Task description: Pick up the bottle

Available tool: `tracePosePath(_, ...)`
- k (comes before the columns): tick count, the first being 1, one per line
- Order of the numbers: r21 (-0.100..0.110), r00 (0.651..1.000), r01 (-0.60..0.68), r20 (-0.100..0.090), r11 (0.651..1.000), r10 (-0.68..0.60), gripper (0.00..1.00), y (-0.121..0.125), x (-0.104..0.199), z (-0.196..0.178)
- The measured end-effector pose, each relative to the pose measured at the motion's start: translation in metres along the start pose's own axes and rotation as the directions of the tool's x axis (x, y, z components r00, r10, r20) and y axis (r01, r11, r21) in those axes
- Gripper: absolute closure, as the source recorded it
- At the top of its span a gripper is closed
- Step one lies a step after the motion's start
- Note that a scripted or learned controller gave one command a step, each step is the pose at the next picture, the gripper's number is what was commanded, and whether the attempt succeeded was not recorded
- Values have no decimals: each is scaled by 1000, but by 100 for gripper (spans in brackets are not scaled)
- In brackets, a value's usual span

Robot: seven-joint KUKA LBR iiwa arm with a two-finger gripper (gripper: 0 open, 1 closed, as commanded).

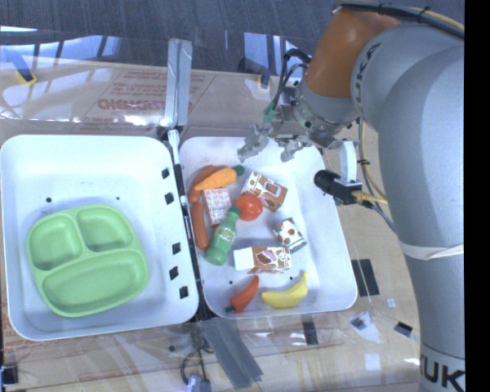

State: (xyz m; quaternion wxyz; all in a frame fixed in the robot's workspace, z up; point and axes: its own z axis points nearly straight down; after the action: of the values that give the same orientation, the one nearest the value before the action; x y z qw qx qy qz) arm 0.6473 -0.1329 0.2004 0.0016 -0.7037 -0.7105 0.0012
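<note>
Looking into the right bin (331, 288), we find the green bottle (221, 239) lying by its left wall, long axis running near-to-far with a slight tilt, down-left of our gripper (269, 149), whose fingers hang apart, empty.

Two bins sit side by side on the counter (90, 96). The left bin (33, 158) holds a divided plate (86, 260) in its lower left part. The right bin (331, 251) holds a cluster: a carrot (215, 178) at upper left, a sausage (199, 223) below it, the bottle (222, 240) just right of the sausage, a tomato (248, 207) above the bottle, cartons (266, 191) to the right, and a banana (284, 294) at the lower edge. The claw (269, 147) hangs over the right bin's upper edge.
</note>
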Motion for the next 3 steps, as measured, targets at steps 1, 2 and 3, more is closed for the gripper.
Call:
tracePosePath(1,-3,996,-95,1,996,95,0,9,9,-17)
tracePosePath(2,1,983,185,-1,983,-185,0,-85,32,49)
tracePosePath(3,1,1000,30,0,1000,-30,0,-110,33,107)
